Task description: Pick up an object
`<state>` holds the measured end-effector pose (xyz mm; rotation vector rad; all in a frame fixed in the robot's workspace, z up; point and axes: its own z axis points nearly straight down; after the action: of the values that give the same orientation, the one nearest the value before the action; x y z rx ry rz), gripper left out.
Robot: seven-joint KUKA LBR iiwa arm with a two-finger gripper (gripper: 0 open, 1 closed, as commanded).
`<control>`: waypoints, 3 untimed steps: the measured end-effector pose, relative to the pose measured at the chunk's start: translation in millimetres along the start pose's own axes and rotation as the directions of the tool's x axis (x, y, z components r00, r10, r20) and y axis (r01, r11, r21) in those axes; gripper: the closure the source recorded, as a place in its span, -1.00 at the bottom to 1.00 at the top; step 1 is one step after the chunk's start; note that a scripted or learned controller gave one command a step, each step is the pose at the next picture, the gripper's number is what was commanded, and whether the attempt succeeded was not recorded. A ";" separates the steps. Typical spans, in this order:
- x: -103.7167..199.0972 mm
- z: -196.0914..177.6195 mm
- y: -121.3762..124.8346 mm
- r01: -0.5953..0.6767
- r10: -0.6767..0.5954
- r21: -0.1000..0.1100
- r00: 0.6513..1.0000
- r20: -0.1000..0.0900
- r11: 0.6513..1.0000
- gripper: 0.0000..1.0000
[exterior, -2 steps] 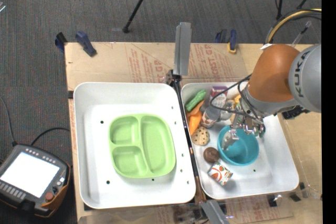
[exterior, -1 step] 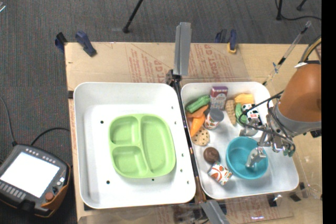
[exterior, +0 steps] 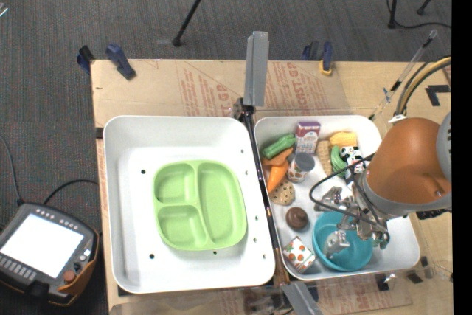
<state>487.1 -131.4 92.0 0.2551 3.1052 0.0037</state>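
Note:
My gripper (exterior: 344,238) hangs low over the blue bowl (exterior: 330,254) at the front of the right bin (exterior: 402,247), under the orange wrist band (exterior: 409,162). Beside the bowl lie a brown chocolate muffin (exterior: 297,217) and a white box with red spots (exterior: 299,253). Further back in the bin are a chip cookie (exterior: 282,193), an orange carrot (exterior: 276,175), a green vegetable (exterior: 279,145), a small can (exterior: 299,166), a purple-and-white carton (exterior: 307,135), a yellow piece (exterior: 343,138) and a green-and-white item (exterior: 343,157). The arm hides the bin's right part.
The left bin (exterior: 125,158) holds a light green divided plate (exterior: 199,204). A grey upright post (exterior: 257,70) stands behind the wall between the bins. A tablet controller (exterior: 43,247) lies on the floor at the left, and blue clamps (exterior: 118,59) grip the bench's back edge.

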 end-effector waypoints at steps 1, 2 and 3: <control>-106.1 7.9 -19.7 0.170 -0.170 -0.001 0.985 -0.023 0.985 -1.00; -44.3 7.4 44.5 0.192 -0.192 -0.005 0.981 -0.029 0.981 -1.00; -95.1 8.5 60.5 0.251 -0.251 -0.004 0.968 -0.025 0.968 -1.00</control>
<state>591.0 -87.2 86.2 -0.1403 3.1378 0.0024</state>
